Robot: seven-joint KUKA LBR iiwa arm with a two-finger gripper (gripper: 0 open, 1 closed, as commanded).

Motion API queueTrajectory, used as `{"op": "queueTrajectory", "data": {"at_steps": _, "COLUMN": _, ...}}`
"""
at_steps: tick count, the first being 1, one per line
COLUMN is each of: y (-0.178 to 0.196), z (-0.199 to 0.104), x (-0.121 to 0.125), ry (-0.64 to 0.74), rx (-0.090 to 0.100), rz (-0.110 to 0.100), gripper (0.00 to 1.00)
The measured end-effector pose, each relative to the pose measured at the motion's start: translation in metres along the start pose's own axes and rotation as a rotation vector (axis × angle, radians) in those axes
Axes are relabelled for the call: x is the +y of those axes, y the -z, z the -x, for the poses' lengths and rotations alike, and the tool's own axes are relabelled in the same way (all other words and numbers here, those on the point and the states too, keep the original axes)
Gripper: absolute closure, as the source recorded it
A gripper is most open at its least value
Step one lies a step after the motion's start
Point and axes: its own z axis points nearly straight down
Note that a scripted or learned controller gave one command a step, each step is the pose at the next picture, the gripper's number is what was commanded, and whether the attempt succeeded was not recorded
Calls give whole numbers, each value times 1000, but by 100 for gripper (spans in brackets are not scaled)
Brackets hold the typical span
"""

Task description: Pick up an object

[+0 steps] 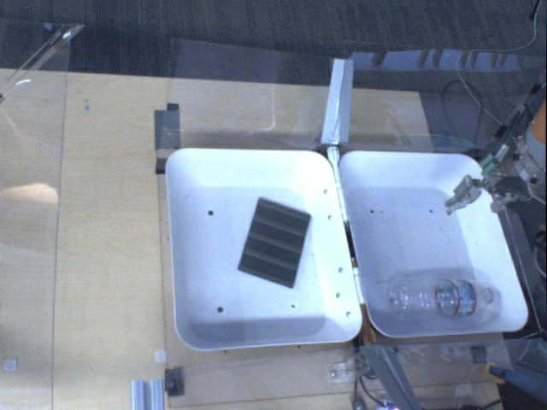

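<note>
So we've got two white bins side by side on the counter [85, 229]. The left bin [192, 178] has a dark ribbed pad [274, 243] lying flat near its middle, tilted a bit. The right bin [402, 178] has a clear plastic bottle [440, 297] on its side, close to the bin's front edge and toward its front right corner.

The hand [479, 193] sits up by the right bin's right edge, nearer the back corner, hovering over the bin wall area. We can make out two pale fingertips, one pointing in toward the bin and one beside it, and they look spread apart with nothing between them, so we're calling it empty.

The bit that matters for the next move: the bottle is the closer target, lying toward the front edge from the hand and slightly left of it, well apart. Its long axis runs roughly parallel to the front edge, cap end toward the right. So we figure the fingers need to straddle it across that axis. The pad is way off in the other bin, and flat, so probably a harder grab.
</note>
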Motion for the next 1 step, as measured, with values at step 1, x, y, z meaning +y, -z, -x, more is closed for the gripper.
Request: {"op": "queueTrajectory", "data": {"at_steps": 1, "y": -126, "z": -58, "x": -10, "ry": -51, "rx": 1, "rz": 0, "gripper": 0}}
